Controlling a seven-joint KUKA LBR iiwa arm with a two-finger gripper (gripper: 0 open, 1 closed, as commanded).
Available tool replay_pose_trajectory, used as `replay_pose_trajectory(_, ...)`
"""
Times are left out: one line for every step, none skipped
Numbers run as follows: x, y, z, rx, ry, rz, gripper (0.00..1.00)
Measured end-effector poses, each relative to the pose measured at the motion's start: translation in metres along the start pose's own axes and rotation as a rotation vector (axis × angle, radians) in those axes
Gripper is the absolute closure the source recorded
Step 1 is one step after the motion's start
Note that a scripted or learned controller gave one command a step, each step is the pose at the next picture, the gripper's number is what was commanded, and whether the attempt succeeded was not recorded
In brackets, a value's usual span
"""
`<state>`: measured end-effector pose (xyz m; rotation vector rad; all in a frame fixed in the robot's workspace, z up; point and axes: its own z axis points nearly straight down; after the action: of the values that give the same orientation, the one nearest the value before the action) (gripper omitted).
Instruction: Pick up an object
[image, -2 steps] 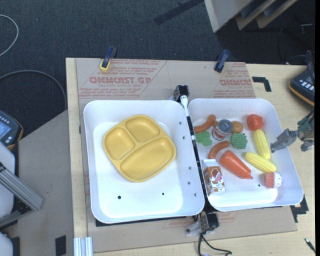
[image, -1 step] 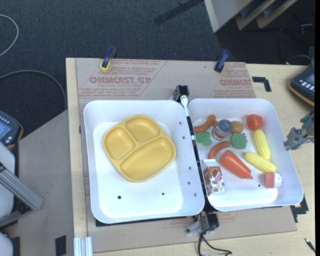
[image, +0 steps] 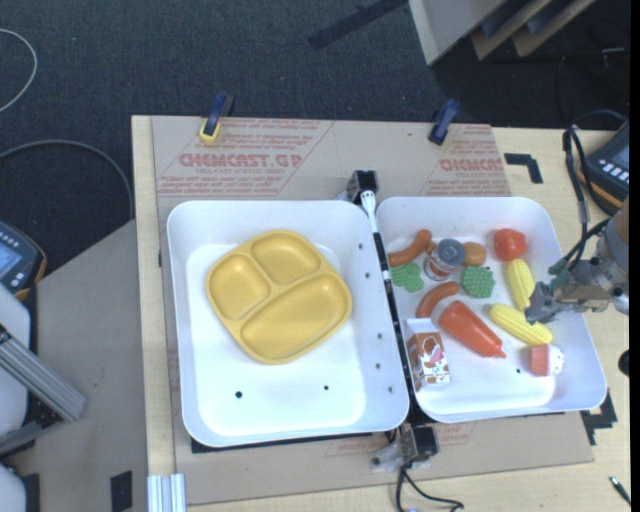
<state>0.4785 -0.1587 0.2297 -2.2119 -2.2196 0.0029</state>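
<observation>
- The gripper (image: 543, 303) is seen at the right edge of the right bin (image: 575, 385), low over the toy food there.
- Whether its jaws are apart or together cannot be told, since that part is small and blurred.
- Just beside the gripper, a yellow corn cob (image: 520, 323) lies flat, and a second corn cob (image: 519, 280) lies above it.
- An orange carrot (image: 470, 329) is placed left of the lower cob; what appears to be a small carton (image: 427, 358) rests near the bin's left wall.
- A red tomato (image: 509, 243) and a green broccoli piece (image: 478, 283) are found further up.
- In the left bin (image: 190, 260), a yellow divided plate (image: 279, 296) is set on the surface of the bin floor.
</observation>
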Motion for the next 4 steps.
replay_pose_trajectory(0.078,0.001,0.047,-0.001,0.001,-0.004,1.0)
replay_pose_trajectory(0.06,-0.001,0.129,0.003,-0.003,0.006,1.0)
replay_pose_trajectory(0.113,0.004,0.041,-0.016,-0.003,-0.004,1.0)
replay_pose_trajectory(0.182,0.003,-0.098,-0.024,0.0,-0.006,1.0)
